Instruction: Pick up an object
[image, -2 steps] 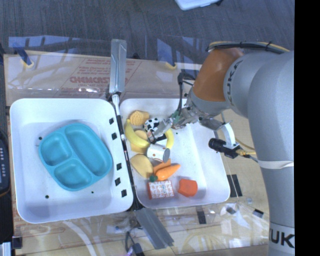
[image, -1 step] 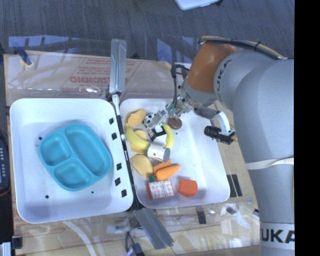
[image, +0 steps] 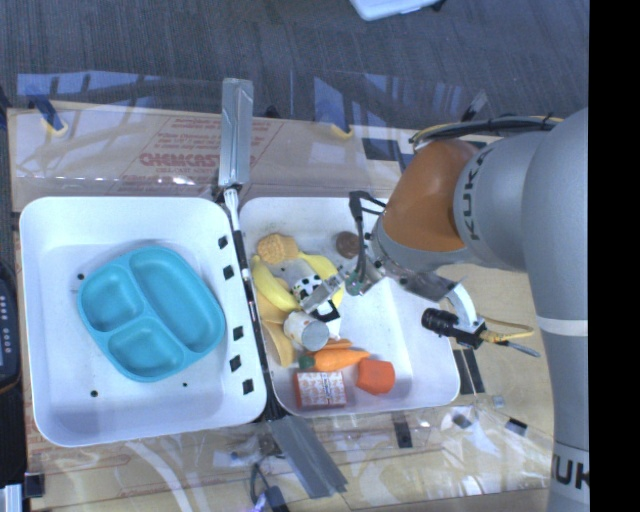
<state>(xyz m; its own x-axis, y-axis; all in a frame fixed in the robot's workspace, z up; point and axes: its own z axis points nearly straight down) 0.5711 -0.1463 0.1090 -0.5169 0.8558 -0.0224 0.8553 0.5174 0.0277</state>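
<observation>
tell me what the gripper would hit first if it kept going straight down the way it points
Likely the black-and-white toy lying on the banana, just under the gripper; depth is hard to judge from this slanted view.

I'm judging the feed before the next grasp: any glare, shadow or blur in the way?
Camera view: lighting is even; the clear sheet behind the bins shows pale glare streaks. The arm shades the right bin's upper part. The blue tray and carrot read sharp; the gripper area is cluttered and slightly soft.
</observation>
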